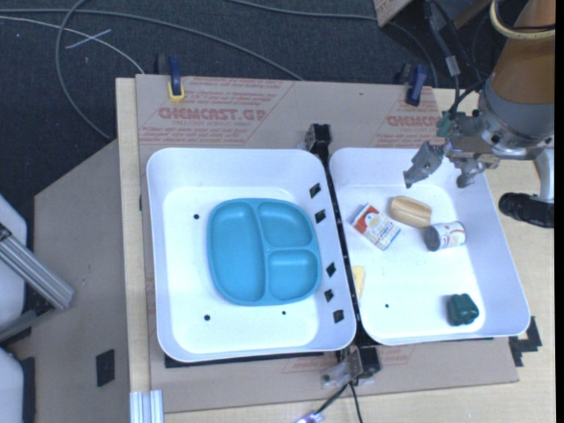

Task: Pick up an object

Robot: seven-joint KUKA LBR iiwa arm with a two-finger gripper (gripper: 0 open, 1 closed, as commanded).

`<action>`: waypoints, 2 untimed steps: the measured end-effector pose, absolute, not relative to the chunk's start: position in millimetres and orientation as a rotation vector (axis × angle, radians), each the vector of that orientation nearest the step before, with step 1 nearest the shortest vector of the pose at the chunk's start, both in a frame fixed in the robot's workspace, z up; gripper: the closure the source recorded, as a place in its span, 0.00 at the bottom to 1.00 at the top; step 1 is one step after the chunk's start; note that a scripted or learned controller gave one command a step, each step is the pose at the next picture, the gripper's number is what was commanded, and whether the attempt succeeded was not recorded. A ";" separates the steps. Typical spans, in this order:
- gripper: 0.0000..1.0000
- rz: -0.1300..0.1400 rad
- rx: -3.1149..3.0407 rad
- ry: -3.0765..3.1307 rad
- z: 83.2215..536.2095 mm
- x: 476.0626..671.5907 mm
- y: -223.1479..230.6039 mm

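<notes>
Since no object sits between the gripper's fingers, we judge the pick to be in its approach step, with the choice of target not yet settled by anything we can see. The nearest candidate is the tan bread roll, lying in the far half of the right bin, toward that bin's middle; just beside it on the side toward the left bin lies a small red-and-white packet, and on its other side, toward the bin's right wall, a small white-and-red can on its side. A dark green block rests well apart from these, in the bin's near right corner. The gripper hangs over the far edge of the right bin, its two fingers spread apart and holding nothing, raised above the roll and can. We reckon the next move calls for lowering the spread fingers squarely over one item, the roll likely, and closing only once it sits between them. In the left bin lies a blue divided plate, and both bins rest on the table.
</notes>
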State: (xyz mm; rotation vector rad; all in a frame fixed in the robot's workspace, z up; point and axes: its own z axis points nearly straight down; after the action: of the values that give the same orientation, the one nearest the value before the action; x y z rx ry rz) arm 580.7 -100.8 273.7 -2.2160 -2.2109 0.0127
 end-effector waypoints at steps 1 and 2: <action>0.00 0.001 -2.220 -2.221 280.2 582.6 -100.6; 0.00 0.004 -2.219 -2.218 238.8 583.5 -100.0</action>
State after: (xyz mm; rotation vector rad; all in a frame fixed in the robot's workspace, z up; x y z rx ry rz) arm 583.5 -100.0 238.8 -2.2185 -2.2181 0.0040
